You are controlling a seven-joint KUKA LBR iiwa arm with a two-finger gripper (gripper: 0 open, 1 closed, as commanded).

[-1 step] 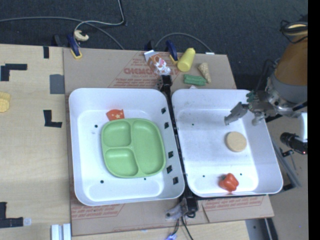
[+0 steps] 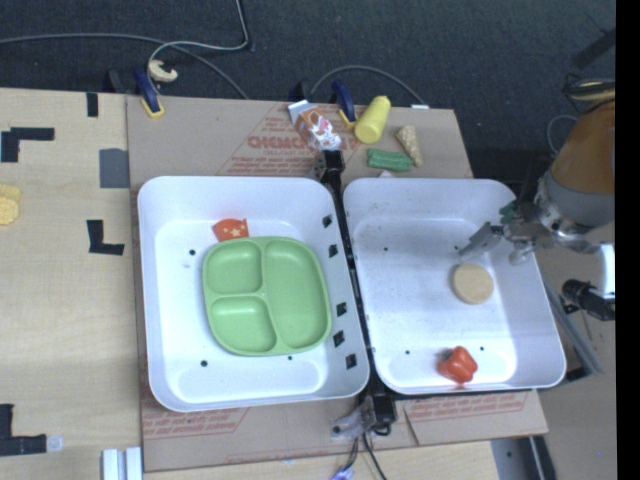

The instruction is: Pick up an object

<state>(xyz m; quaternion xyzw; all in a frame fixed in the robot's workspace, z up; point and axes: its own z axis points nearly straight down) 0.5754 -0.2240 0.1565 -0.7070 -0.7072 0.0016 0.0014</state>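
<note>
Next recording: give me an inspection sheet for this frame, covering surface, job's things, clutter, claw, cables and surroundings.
Surface: two shallow white bins side by side, left bin and right bin, on a brown cardboard sheet.
Job's things: round tan cookie-like disc and red pepper-shaped toy in the right bin; green three-compartment plate and small orange block in the left bin.
Clutter: yellow bottle-shaped toy, green flat piece, beige stick behind the bins.
Claw: claw over the right bin near the disc, holding nothing.
Cables: grey cable across the dark floor.
Surroundings: dark carpet.
</note>
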